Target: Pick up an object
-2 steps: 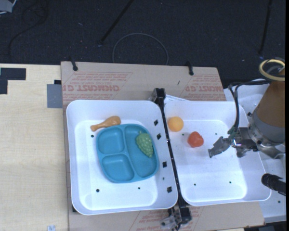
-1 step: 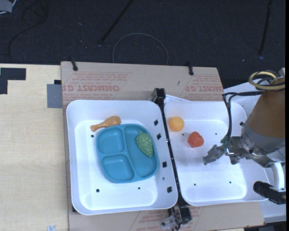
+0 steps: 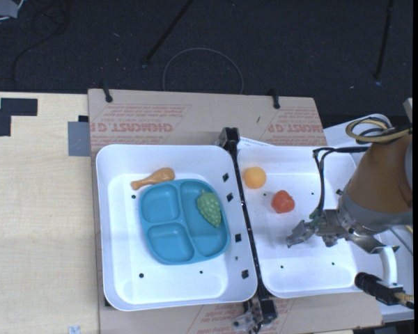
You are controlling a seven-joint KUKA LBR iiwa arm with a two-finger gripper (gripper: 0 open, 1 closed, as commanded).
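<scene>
An orange ball (image 3: 254, 177) lies near the left wall of the right bin (image 3: 306, 284). A red toy fruit (image 3: 283, 201) sits just right of it and a little nearer. My gripper (image 3: 299, 236) hovers low over the right bin's floor, below and right of the red fruit, its fingers spread apart with nothing between them. In the left bin (image 3: 118, 186) a blue divided plate (image 3: 174, 228) carries a green bunch of grapes (image 3: 210, 208) in its right compartment. A tan chicken drumstick (image 3: 153, 179) lies on the bin floor just beyond the plate.
The black divider clamp (image 3: 238, 214) runs between the two bins. The arm's orange band (image 3: 380, 179) and cables (image 3: 334, 152) hang over the right bin's right side. A cardboard sheet (image 3: 195, 120) lies under both bins.
</scene>
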